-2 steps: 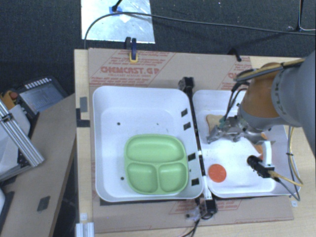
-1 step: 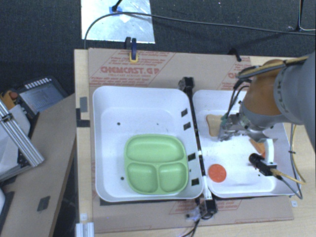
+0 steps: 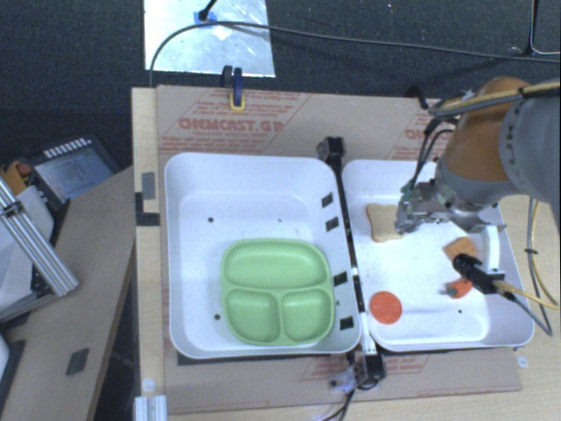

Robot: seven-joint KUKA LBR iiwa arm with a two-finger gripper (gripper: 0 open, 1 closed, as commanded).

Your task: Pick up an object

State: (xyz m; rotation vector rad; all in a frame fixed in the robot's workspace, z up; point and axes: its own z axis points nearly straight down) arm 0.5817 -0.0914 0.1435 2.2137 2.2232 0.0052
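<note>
Currently the hand (image 3: 412,217) sits low over the right bin (image 3: 438,327), in its upper-left part, with the grey arm (image 3: 504,147) coming in from 3 o'clock. Can't tell its grip state; the wrist hardware blocks the tips.

Objects in the right bin:
- tan bread-shaped piece (image 3: 382,222): just beside the hand at its 9 o'clock, touching or nearly so. Can't tell if the hand actually has it; nothing visibly clamped.
- orange-brown chunk (image 3: 459,249): at the hand's 4 o'clock, near, apart from it.
- small red-orange piece (image 3: 457,288): further out at 5 o'clock, partly under a black part of the arm's cabling.
- orange disc (image 3: 385,306): at the hand's 6 o'clock, well apart, near the bin's lower-left corner.

Left bin (image 3: 202,182) holds a green three-compartment tray (image 3: 277,289), lower centre, flat.

Both bins sit side by side on a cardboard sheet (image 3: 289,117) on the table (image 3: 96,261), black clips along the shared edge.
</note>
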